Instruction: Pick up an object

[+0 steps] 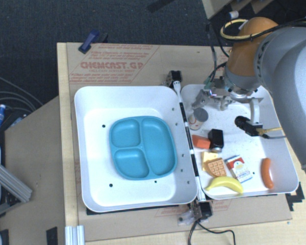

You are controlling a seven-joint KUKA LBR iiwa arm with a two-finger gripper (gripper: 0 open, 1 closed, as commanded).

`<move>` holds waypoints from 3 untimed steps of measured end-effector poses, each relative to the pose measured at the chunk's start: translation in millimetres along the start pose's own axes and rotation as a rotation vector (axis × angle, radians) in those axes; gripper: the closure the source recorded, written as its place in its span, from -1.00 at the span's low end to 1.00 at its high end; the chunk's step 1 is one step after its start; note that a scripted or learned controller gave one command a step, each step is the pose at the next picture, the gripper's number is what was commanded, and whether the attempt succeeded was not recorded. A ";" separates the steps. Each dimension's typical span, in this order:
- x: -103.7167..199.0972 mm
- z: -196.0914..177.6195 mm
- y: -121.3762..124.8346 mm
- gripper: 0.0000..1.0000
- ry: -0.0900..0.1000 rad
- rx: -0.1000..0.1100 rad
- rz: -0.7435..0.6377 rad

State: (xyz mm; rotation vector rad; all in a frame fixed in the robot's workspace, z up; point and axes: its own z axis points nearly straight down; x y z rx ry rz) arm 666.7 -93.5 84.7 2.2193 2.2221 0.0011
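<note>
Objects you can pick number seven, one of each, all in the bin (255,148) under the gripper (212,98). Just beside the gripper, on the side toward the bins' shared wall, stands a small round can (198,117) with a flat grey top. A little nearer the camera than the gripper lie a stubby orange wedge (200,142) and a matte black block (215,138), the two touching. Further from the gripper in the same direction you see a square tan waffle (214,166) with a grid pattern, a red and white carton (240,168) just beside it, and a curved yellow banana (224,185) at the bin's near rim. A smooth orange-red sausage (266,172) lies well apart from the gripper, by the near outer corner.

Across the shared wall from the gripper, the other bin (92,116) holds one glossy blue plate (143,147), rounded and split into three compartments.

The grey arm (290,60) comes in from the view's right, its orange band (250,40) bent downward so the gripper hangs low over the bin's far end. Whether the gripper is open or closed, you cannot tell; nothing is seen gripped.
</note>
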 end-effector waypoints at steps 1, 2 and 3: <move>0.5 -10.8 0.9 1.00 -0.001 -0.003 -0.001; 0.5 -10.5 0.7 -1.00 -0.001 -0.002 -0.001; -10.8 0.4 -56.7 -1.00 0.001 0.003 0.003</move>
